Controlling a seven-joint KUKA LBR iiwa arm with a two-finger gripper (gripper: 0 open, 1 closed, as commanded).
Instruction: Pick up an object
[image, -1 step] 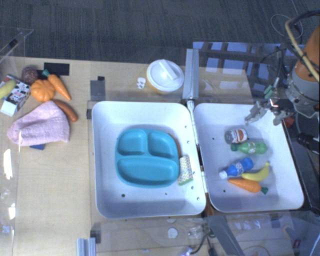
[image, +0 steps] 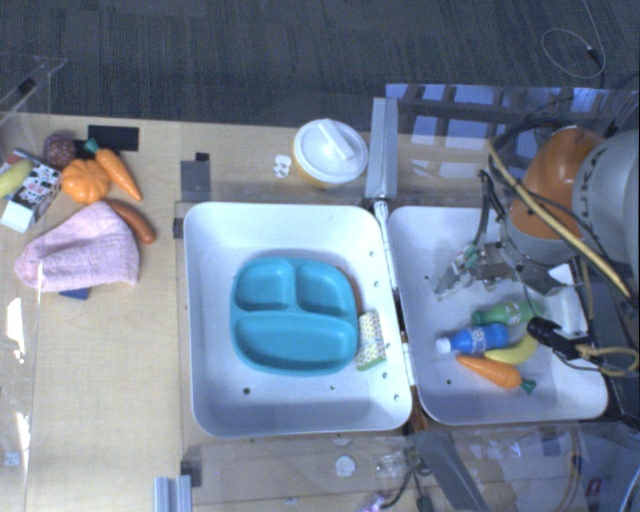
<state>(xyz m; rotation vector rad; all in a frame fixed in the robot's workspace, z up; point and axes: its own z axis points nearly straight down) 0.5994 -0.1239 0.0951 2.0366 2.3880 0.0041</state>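
My claw (image: 462, 272) hangs over the right bin (image: 425, 330), in its upper half, with my grey arm (image: 590, 200) and its orange band (image: 555, 170) behind it to the right. The fingers look spread a little, and I see nothing caught between them.

Just below and to the right of my claw lie the things to pick from: a green bottle (image: 505, 314), then a blue bottle (image: 475, 341) with a white cap, a yellow banana (image: 512, 351) touching it, and an orange carrot (image: 492, 371) nearest the bin's lower wall. None of them touches my claw.

To my left, in the other bin (image: 210, 390), rests a blue divided tray (image: 295, 315) with a small patterned sponge (image: 371, 340) at its right edge.
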